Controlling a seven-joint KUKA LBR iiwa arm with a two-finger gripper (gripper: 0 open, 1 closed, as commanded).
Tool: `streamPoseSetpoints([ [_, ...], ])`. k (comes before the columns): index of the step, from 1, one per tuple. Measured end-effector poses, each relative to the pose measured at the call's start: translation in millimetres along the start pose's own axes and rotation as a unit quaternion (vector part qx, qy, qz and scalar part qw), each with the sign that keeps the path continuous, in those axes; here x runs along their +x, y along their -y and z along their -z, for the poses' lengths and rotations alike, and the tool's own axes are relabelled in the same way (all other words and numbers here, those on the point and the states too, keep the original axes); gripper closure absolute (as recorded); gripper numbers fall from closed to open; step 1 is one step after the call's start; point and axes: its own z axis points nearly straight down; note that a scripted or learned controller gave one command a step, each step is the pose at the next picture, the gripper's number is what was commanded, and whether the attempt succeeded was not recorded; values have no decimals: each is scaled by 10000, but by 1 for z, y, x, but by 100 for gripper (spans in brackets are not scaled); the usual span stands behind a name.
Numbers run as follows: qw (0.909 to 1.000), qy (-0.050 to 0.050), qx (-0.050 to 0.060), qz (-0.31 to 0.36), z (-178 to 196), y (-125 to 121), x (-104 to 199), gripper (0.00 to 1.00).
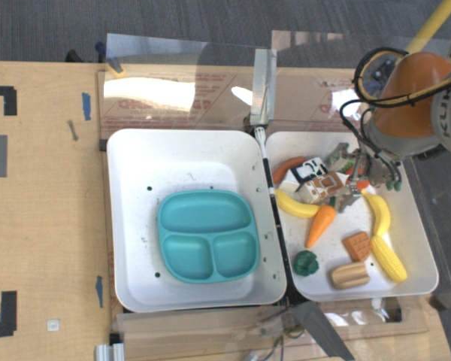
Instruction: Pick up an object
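Bright overhead light; glare on clear panel [150,89]; sharp focus.

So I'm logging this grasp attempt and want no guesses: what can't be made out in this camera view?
- Gripper: whether its fingers are open or shut, lost in clutter of cables and toys.
- Black-and-white object: too small to identify, partly under the gripper.
- Red item: its right end hidden behind that object.
- Upper banana: its right end covered by the carrot and gripper.
- Arm: cut off by the right edge.
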Motion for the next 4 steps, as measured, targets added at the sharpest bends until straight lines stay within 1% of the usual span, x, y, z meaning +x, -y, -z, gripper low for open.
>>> streamPoseSetpoints([
  [1, 9953, -4, 1, -964, 2, -10, 77, 0],
  [2, 9814, 2, 5, -1920, -1, -6, 2, 0],
  [3, 9775, -5, -1, -2111, 2, -43, 56, 0],
  [4, 9516, -106, 25, -3071, 0, -29, -10, 0],
])
